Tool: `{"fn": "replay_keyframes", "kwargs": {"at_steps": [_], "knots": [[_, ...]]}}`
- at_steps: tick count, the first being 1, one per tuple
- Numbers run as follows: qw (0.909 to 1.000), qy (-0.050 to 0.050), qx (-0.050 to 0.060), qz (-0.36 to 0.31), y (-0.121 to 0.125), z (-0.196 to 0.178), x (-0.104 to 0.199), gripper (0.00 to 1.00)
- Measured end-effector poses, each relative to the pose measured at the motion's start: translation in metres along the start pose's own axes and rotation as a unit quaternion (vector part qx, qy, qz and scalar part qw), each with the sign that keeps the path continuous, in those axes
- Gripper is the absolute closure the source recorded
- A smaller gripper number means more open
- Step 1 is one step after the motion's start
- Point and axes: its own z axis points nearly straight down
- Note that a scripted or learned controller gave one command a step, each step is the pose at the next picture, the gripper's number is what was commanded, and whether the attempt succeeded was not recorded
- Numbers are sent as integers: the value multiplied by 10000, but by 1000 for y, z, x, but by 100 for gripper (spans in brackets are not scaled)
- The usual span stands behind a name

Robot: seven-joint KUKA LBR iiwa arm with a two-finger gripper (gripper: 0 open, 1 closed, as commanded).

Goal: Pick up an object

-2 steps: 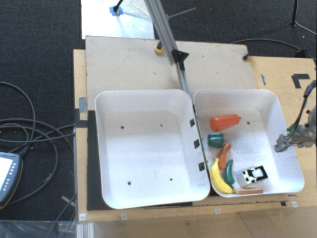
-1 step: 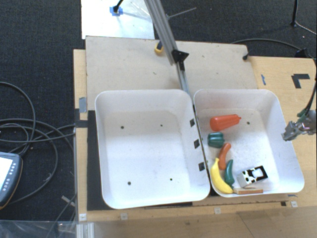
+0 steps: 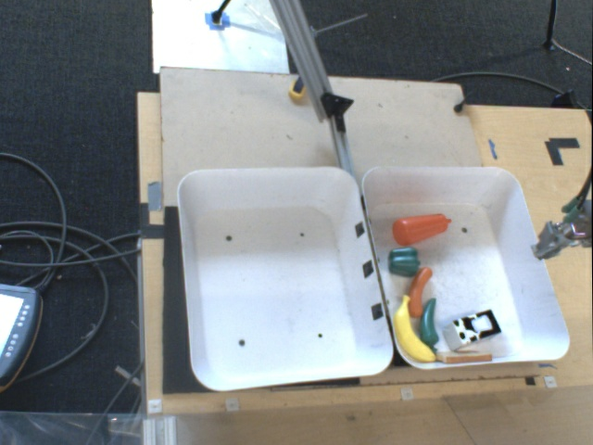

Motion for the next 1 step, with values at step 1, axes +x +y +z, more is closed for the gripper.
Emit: {"fn": "replay_keyframes", "kwargs": {"at_steps": [1], "knots": [[10000, 18, 15, -19, 0, 14, 51, 100]]}}
